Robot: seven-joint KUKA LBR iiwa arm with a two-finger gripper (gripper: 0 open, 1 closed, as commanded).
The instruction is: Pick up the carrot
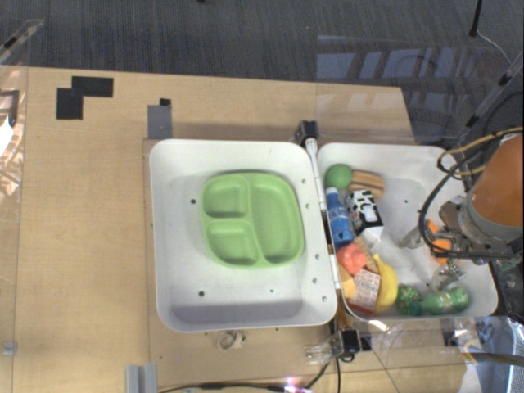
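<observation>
Spanning a wooden bench (82, 244) on dark grey carpet (246, 15) — two white bins (172, 219); tool (449, 256) state unclear — near carrot (443, 242).

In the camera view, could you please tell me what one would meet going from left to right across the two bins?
Left bin → green divided tray → blue bottle → banana → green vegetable → the arm's orange band.
</observation>
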